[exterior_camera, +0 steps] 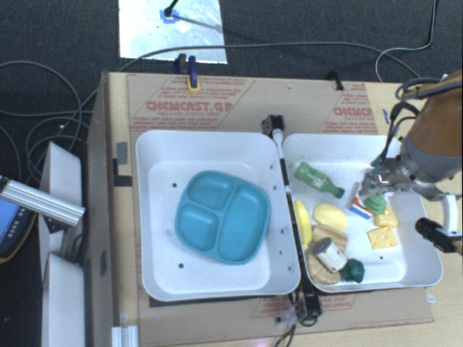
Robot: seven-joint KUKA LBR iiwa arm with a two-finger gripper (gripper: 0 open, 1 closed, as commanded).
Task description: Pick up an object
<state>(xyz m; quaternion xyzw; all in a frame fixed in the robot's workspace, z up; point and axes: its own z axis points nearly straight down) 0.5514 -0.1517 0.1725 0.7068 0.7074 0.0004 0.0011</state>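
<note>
The bins (155, 194) are white. The divided plate (221, 216) is light blue, the bottle (317, 178) green, the lemon (329, 215) and banana (302, 223) yellow, the cheese (382, 236) orange-yellow.

A robotics lab: cardboard-topped table (217, 96), two white bins (155, 150), loose cables (43, 92) on dark carpet (51, 20).

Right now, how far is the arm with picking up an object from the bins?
Done: the hand has reached the right bin and sits low over the small items near the cheese-like yellow block. In hand: nothing is visibly lifted. Left: gripping and raising an object. The green bottle lies in the bin; the blue plate sits in the left bin.
</note>
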